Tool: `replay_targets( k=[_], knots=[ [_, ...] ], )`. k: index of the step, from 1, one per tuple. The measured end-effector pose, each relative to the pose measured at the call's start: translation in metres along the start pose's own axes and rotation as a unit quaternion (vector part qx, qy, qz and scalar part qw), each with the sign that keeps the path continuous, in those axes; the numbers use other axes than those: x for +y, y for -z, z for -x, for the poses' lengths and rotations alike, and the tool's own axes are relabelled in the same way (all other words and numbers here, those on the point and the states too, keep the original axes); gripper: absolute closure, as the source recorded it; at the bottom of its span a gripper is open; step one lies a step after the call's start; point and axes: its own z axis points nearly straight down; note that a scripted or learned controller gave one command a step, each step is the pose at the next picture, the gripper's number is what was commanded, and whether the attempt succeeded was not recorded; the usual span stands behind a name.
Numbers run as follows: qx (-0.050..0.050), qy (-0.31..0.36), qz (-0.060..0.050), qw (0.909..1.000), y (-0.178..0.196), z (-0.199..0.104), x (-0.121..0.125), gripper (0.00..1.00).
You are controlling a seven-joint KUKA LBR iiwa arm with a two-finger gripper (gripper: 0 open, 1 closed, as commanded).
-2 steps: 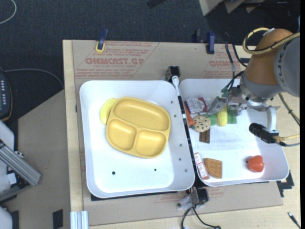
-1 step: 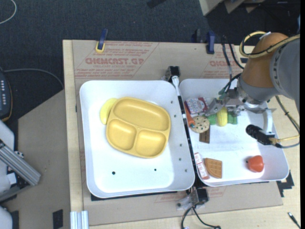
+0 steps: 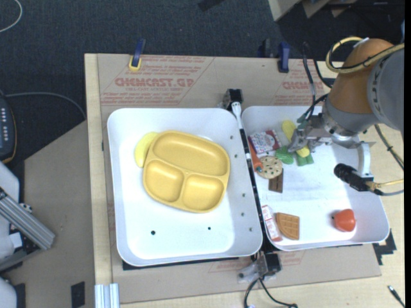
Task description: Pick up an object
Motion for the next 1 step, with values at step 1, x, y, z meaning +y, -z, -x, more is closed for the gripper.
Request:
replay_targets(
  k=[1],
  knots=[
    [0.001, 0.0, -0.003, 1.0, 0.0589, 0.0092, 0.0004, 1.0]
  ],
)
